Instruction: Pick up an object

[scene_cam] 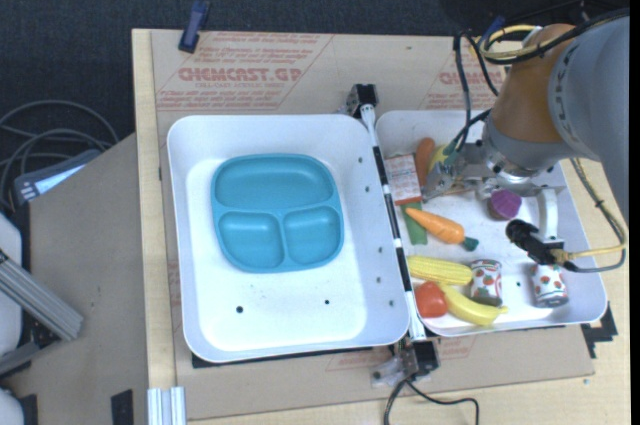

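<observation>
My gripper [447, 175] reaches down into the right bin [590, 298], in its upper left part. Just left of it stand a small red-and-white carton [402, 179] and an upright orange piece [426, 154]. A carrot [436, 225] lies slantwise below the gripper. A purple object [505, 204] sits to the gripper's right, under the wrist. Lower in the bin lie a corn cob [440, 268], a banana [473, 307], a red tomato-like piece [430, 299] and two small cans [485, 281] [548, 286].
The left bin [190, 243] holds a blue divided plate [277, 211]. A black clip [363, 97] sits at the top of the wall between the bins. A blue object [193, 25] lies on the board's far left corner.
</observation>
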Tool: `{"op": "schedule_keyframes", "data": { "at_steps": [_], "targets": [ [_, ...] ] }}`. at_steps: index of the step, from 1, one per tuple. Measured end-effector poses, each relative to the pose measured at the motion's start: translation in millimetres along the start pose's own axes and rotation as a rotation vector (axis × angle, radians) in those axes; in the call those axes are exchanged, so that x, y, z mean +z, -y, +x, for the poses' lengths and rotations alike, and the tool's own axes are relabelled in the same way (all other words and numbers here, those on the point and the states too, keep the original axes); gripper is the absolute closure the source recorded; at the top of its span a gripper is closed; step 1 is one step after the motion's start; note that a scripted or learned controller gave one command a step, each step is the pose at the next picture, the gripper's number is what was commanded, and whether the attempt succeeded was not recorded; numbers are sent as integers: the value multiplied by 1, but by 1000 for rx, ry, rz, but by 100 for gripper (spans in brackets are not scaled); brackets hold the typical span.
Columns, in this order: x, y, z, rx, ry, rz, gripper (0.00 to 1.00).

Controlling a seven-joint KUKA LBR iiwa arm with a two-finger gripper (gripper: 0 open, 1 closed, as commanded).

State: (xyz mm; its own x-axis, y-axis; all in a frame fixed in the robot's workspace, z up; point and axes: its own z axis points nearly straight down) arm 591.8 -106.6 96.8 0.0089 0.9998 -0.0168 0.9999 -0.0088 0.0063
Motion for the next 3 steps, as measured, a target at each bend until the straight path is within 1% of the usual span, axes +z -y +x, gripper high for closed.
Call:
{"op": "schedule_keyframes", "data": {
  "at_steps": [1, 2, 3],
  "targets": [
    [11, -45, -1, -4, -3, 6, 0],
    [1, -47, 4, -6, -11, 3, 100],
    [-89, 26, 51, -10, -18, 6, 100]
  ]
}}
